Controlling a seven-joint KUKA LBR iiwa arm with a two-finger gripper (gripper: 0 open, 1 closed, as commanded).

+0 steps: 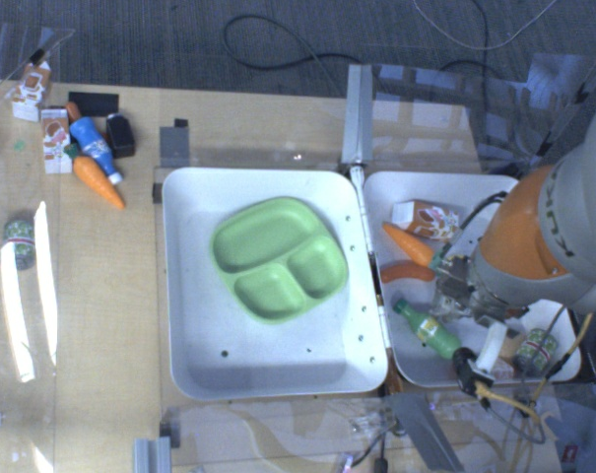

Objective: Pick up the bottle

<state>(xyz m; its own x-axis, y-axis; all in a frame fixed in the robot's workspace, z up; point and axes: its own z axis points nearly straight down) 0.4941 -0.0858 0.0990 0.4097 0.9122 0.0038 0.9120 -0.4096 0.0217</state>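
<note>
Presently: gripper (453, 302) low in the right bin (475, 181), just beside the green bottle (428, 331); whether open or closed cannot be told. Bottle lies slantwise at the bin's near left, carrot (408, 243) beyond. Advisable: straddle the bottle's body crosswise, since the arm (534, 244) hides the wrist.

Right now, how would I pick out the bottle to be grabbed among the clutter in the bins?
Look in the right-hand shallow white bin, at its near left corner beside the grey arm's gripper. The small green plastic bottle lies there on its side, below an orange carrot. It is the bin's only green, narrow-necked item.
</note>
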